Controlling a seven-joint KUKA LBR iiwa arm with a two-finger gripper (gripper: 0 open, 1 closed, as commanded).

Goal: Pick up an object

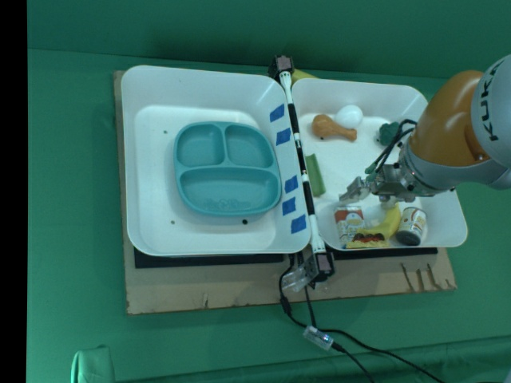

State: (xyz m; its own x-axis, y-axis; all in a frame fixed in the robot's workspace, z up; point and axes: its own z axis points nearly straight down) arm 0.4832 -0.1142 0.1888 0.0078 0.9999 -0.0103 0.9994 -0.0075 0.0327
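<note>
My gripper (369, 193) hangs low over the front part of the right bin (437, 231). It is just above a red and white can (348, 219) and a yellow banana (392, 221). Nothing shows held in it. A small dark-topped can (412, 227) stands by the banana, and a flat red and yellow piece (366, 238) lies at the bin's front wall. Farther back lie a brown drumstick (333, 128), a white egg (349, 116) and a dark green object (389, 132) partly hidden by the arm's cables. A green stick (315, 174) lies along the left wall.
The left bin (152, 94) holds a teal divided plate (227, 168). A divider bar with blue tape tabs (289, 162) runs between the bins. Cables (319, 337) trail off the bench's front edge. The arm's orange band (451, 122) covers the right bin's far right side.
</note>
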